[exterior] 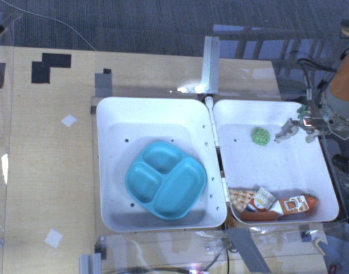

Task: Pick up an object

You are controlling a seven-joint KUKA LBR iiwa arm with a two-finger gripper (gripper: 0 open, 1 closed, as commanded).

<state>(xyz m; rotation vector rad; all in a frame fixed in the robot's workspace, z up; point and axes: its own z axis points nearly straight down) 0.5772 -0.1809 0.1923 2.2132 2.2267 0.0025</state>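
The approach step is in hand: the end effector (289,129), released and carrying nothing, hovers near the green broccoli toy (260,136); next it must descend over it.

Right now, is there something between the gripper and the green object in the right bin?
Nothing visible. The gripper is just right of the small green object, with bare floor of the right bin between them. The food packets lie at the bin's near edge.

No text, label, brand, number or sign can be read; the printing on the small packages (277,204) in the right bin (277,164) is too blurred.
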